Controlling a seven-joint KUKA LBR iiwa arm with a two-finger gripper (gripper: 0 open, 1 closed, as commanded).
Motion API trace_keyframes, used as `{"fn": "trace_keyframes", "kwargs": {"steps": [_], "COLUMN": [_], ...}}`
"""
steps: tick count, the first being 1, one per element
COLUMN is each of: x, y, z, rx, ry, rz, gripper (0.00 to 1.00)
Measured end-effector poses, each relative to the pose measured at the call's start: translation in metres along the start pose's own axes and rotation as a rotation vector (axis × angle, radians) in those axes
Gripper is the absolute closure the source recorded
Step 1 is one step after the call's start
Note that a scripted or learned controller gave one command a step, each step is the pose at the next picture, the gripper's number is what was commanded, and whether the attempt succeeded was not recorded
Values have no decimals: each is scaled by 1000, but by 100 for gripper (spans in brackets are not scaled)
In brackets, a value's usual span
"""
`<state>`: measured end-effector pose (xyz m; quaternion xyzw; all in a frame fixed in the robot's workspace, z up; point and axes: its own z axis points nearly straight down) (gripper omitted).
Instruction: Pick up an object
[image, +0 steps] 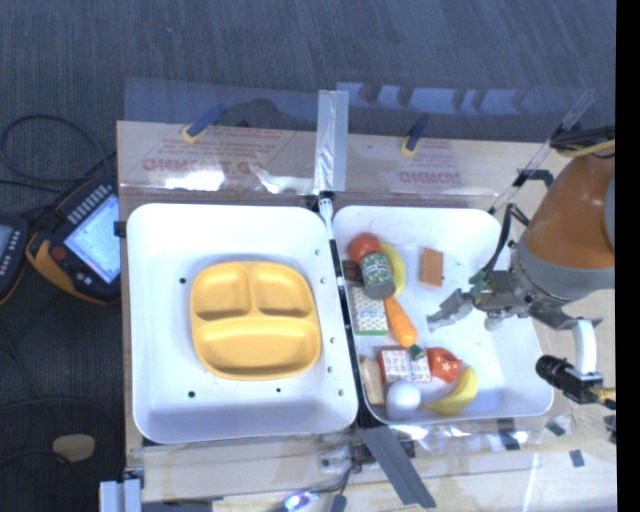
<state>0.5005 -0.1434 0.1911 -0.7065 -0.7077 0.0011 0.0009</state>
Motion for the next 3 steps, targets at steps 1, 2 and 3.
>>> {"fn": "trace_keyframes", "kwargs": {"steps": [1, 2, 3], "x": [42, 41, 98], "y": [23, 24, 110], "z": [101, 91, 8], "rx": [-8, -11, -1], "ry": [-2, -2, -2], "rz": [-223, -221, -185], "gripper": [0, 100, 100]}}
